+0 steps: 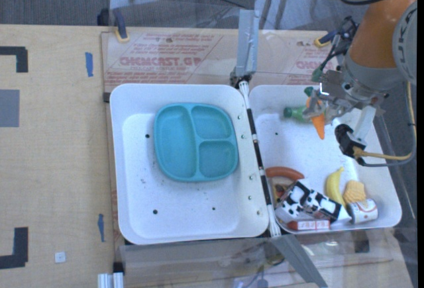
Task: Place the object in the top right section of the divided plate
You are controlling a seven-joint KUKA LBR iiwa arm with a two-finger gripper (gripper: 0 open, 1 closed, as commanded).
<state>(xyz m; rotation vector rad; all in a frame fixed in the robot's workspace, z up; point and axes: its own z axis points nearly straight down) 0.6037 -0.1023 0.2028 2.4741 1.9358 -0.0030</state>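
Claw point(320, 110) clenched on toy carrot point(318, 122) (above right bin point(387, 177)); divided plate point(196, 142) well left.

A banana point(334, 185) lies near the right bin's point(391, 177) lower corner, beside a black-and-white cow toy point(306, 200). A red sausage point(283, 173) rests just above the cow toy.

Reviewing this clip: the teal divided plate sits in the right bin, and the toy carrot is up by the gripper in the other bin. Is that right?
Not quite. The camera view shows the teal divided plate in the left bin, not the right one. The rest holds: the toy carrot is up by the gripper in the other bin, the right bin.
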